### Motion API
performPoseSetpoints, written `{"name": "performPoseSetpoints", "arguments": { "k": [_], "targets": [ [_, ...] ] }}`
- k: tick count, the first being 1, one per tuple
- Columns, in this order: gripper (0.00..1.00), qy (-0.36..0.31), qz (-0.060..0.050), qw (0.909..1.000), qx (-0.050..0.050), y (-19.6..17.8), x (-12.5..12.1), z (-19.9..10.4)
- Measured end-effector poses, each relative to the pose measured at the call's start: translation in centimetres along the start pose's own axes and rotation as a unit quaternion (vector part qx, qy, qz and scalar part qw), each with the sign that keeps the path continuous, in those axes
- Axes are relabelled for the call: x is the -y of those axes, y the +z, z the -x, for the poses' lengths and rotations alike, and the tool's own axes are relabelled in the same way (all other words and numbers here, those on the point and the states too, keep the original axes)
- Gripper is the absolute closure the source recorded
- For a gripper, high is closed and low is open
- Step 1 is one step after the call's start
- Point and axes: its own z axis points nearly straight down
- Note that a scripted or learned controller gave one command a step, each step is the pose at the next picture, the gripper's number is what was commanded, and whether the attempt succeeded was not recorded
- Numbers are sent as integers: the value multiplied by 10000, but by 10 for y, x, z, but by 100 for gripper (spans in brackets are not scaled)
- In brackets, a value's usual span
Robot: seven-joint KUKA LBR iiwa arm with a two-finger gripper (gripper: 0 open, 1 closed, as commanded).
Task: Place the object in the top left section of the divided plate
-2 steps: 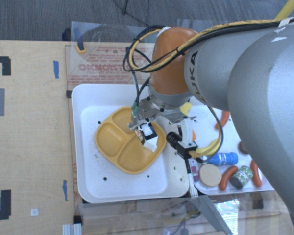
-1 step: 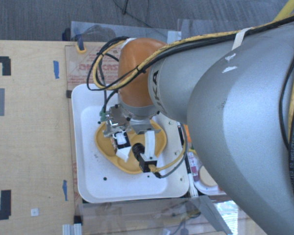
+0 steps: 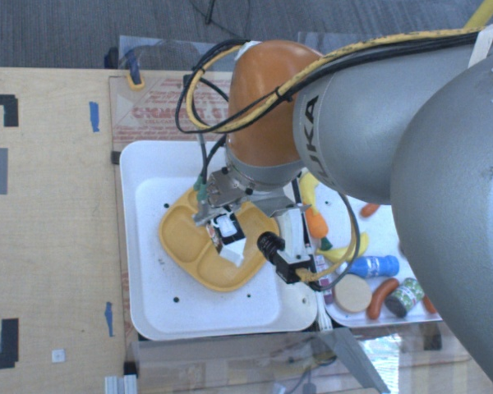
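Divided plate (image 3: 185, 249) lying in left bin (image 3: 148, 302), toward its right half. Arm (image 3: 378, 130) reaching in from right, gripper (image 3: 226, 232) hanging over plate's right side. Right bin (image 3: 374, 314) sitting beside left bin, holding bottle (image 3: 376, 265), round disc (image 3: 352, 295), sausage (image 3: 382, 296), carrot (image 3: 315, 221).

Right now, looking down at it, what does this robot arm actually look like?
The arm is thick, rounded and grey, with a glossy orange band above the wrist and dark lettering on the grey shell. Yellow and black cables loop along it. The gripper is a small metal and black assembly over the yellow plate.
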Motion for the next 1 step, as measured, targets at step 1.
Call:
{"name": "performPoseSetpoints", "arguments": {
  "k": [1],
  "targets": [
    [100, 81, 1, 10000, 5, 2, -36, 82]
  ]
}}
